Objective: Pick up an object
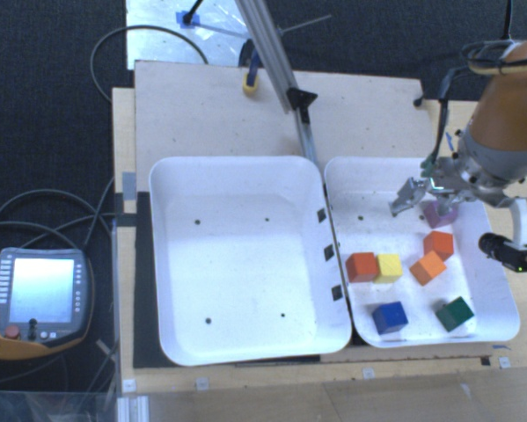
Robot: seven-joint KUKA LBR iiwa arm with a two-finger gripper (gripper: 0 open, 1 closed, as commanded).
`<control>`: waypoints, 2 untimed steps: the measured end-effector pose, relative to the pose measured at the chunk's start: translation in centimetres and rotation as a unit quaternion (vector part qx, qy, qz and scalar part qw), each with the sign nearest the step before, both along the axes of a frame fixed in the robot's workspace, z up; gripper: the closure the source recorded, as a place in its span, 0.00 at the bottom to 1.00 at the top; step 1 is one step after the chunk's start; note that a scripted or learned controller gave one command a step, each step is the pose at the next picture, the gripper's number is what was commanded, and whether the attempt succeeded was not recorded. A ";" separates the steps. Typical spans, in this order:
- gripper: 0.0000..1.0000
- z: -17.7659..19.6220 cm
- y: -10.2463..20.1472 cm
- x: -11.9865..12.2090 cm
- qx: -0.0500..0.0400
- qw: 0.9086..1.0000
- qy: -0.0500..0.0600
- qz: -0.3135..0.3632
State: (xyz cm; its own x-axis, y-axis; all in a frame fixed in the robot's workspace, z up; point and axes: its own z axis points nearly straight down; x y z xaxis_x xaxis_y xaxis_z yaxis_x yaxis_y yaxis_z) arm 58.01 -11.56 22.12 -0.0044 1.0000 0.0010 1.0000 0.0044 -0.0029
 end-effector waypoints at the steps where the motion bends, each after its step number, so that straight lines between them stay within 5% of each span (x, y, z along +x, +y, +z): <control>1: 0.00 0.2 0.0 0.1 0.000 1.000 -0.002 0.000; 2: 0.00 -3.9 0.1 0.3 0.000 1.000 0.000 -0.001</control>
